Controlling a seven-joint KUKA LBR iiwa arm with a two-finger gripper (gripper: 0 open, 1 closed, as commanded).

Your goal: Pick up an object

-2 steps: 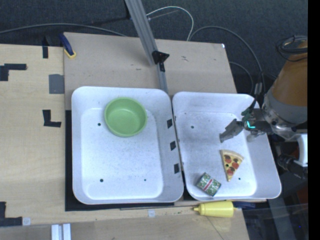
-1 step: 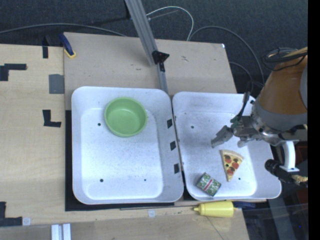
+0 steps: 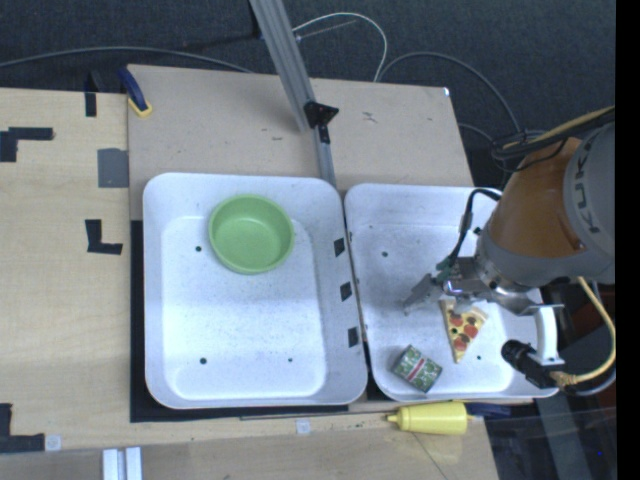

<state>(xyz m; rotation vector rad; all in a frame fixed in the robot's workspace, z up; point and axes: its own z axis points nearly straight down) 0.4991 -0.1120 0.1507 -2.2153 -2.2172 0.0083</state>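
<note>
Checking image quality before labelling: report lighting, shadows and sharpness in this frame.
Camera view: even, soft lighting, no harsh glare on the white bins; faint shadow inside the green bowl; overall slightly soft, the gripper and pizza slice blurred at the edges.

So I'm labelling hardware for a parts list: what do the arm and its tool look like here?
The arm is a rounded grey body with a broad orange band above the wrist. A black cable loops by the wrist, and an orange one curves lower down. The tool is small, metallic grey, with thin fingers.
</note>
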